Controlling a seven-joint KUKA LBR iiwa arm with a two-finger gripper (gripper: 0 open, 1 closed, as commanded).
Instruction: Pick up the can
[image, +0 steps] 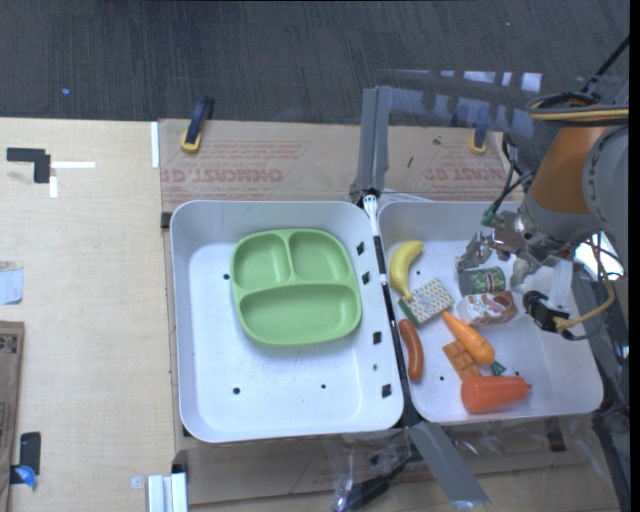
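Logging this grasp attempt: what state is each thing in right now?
Small tin can with green label: lying on its side in the right white bin, gripper just above it.
Green divided plate: flat in the left white bin.
Yellow banana: lying by the divider.
Orange carrot: lying flat.

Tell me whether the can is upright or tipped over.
Tipped: the can lies on its side in the right bin, label facing up, just below the gripper.

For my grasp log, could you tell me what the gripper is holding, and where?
It cannot be told: the gripper sits over the can, but no grasp is visible.
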